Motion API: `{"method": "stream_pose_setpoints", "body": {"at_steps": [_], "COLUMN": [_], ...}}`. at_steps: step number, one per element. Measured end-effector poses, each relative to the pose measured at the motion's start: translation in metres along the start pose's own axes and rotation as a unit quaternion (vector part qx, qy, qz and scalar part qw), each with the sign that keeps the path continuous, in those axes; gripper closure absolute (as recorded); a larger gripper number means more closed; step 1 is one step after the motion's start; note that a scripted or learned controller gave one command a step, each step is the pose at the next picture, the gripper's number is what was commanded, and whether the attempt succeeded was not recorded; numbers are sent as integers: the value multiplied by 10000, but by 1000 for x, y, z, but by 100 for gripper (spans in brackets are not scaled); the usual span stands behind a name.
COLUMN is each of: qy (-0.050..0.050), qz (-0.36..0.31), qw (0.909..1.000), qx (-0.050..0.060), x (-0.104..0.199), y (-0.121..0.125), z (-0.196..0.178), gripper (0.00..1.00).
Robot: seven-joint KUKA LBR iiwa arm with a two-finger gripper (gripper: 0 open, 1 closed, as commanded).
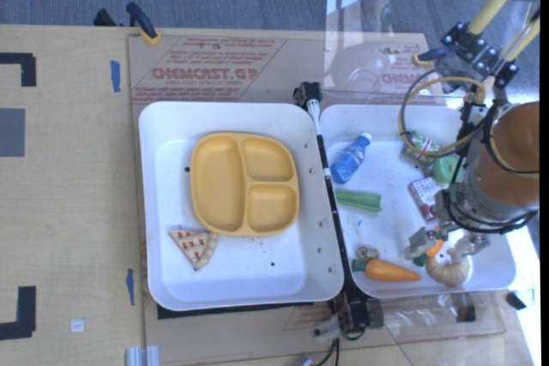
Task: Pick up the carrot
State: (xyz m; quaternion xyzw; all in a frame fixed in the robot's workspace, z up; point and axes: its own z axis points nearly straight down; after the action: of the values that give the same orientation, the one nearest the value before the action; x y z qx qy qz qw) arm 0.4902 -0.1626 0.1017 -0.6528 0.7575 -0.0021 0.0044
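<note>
Where two white bins point(154, 210) meet, cardboard-covered bench point(60, 210).

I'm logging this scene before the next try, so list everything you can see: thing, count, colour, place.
shallow plastic bins: 2, white, side by side on the bench
divided plate: 1, yellow, left bin
toy pizza slice: 1, tan and red, left bin, front
small bottle: 1, blue, right bin
long vegetable piece: 1, green, right bin
toy carrot: 1, orange, right bin, front
round bread-like toy: 1, beige, right of carrot
arm: 1, grey and orange, over right bin
hand: 1, above the beige toy
</note>
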Motion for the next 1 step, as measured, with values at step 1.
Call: {"method": "stream_pose_setpoints", "body": {"at_steps": [1], "qy": [-19], "qz": [561], "qw": [9984], "qx": [14], "x": [18], "y": [-10], "z": [12], "gripper": [0]}}
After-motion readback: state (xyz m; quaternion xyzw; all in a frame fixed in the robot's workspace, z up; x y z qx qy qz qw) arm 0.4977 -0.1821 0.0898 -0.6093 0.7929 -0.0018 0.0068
